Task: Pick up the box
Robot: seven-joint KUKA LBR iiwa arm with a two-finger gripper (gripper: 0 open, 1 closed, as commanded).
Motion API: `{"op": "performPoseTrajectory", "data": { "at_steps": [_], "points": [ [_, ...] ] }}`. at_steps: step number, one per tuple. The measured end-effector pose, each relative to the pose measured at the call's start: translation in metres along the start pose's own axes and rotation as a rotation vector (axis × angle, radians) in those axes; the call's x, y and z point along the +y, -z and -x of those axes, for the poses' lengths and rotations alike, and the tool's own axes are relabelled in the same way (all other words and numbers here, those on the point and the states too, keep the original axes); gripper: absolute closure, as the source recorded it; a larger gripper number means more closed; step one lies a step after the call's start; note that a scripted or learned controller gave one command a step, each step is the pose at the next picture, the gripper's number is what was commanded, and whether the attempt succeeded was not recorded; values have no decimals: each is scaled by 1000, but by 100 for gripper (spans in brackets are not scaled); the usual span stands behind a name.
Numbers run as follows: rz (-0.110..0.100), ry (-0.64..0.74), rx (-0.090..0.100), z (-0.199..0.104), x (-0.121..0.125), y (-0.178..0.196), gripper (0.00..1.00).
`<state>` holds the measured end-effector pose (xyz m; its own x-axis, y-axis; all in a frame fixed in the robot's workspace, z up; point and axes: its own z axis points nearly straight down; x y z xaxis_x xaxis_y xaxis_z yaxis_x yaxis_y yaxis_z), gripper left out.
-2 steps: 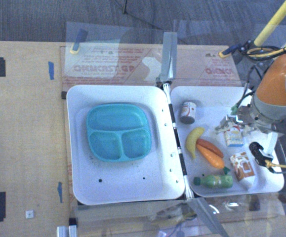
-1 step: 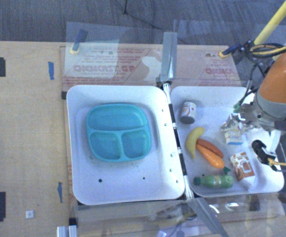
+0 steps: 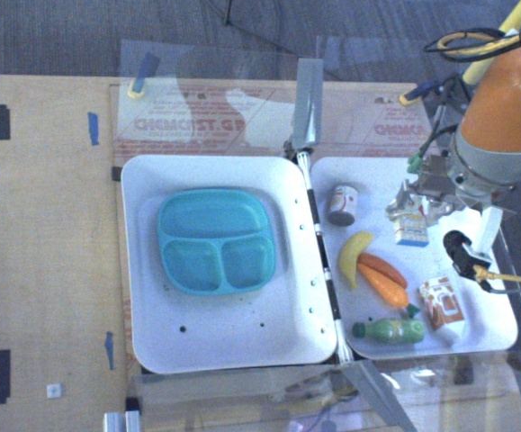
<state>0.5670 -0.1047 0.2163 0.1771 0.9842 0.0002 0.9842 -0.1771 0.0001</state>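
Note:
A small blue and white box (image 3: 412,231) is in the right bin (image 3: 503,336), near its far middle. My gripper (image 3: 419,202) is right over the box's far end and hides that end. A second box (image 3: 442,301), brown and white, lies flat near the bin's front right corner, apart from the gripper. The grey arm with its orange band (image 3: 501,106) reaches in from the upper right.
Also in the right bin are a small can (image 3: 342,204), a banana (image 3: 354,255), a carrot (image 3: 384,280) and a green bottle (image 3: 390,331). A black cable end (image 3: 461,250) hangs beside the gripper. A teal divided plate (image 3: 215,240) lies in the left bin (image 3: 143,331).

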Motion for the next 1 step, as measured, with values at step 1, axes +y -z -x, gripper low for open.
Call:
{"op": "performPoseTrajectory", "data": {
  "at_steps": [1],
  "points": [
    [2, 78, -1, 50, 36, 32, 100]
  ]
}}
